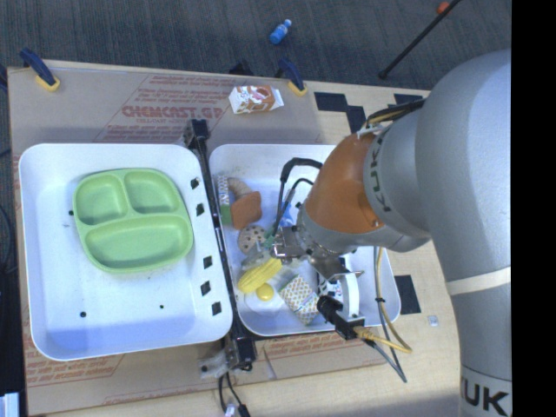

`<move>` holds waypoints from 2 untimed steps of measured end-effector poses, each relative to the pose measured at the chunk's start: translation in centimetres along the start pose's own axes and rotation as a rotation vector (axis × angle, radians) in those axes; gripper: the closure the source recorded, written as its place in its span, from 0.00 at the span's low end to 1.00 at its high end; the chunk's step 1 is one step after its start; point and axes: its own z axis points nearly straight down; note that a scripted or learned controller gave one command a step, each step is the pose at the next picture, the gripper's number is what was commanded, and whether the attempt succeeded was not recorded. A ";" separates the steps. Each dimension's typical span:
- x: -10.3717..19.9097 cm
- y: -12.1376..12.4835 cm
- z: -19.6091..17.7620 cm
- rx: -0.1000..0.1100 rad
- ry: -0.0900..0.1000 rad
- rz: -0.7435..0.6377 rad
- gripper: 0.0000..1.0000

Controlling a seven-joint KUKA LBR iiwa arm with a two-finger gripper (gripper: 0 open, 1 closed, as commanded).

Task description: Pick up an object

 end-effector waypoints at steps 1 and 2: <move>0.0 0.1 -1.0 -0.001 -0.001 -0.004 1.00; 6.9 5.3 -15.4 -0.007 0.000 0.000 1.00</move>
